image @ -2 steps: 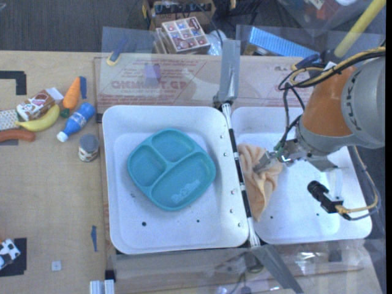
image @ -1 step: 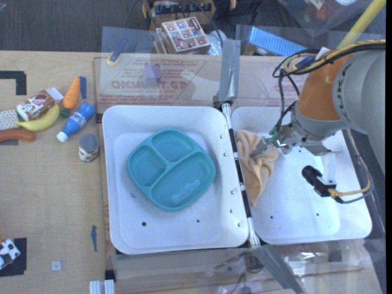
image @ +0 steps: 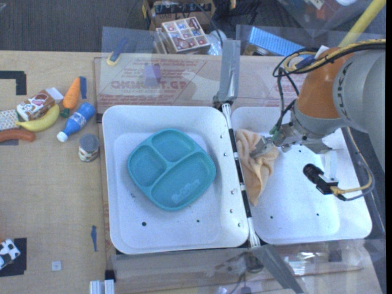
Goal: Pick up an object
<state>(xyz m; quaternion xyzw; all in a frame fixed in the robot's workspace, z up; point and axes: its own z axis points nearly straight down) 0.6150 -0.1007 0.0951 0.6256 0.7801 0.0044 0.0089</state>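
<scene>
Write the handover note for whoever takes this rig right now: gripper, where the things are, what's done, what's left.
Gripper: down in the right bin, at the top of the tan cloth; whether it has hold of the cloth cannot be told.
Cloth: bunched against the right bin's left wall, resting on the bin floor.
Blue divided plate: flat in the left bin, untouched.
Done: arm reached the cloth.
Left: secure a grasp and lift.

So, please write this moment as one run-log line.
end effector: at tan cloth, right bin | grasp: unclear | left bin: teal divided plate
</scene>
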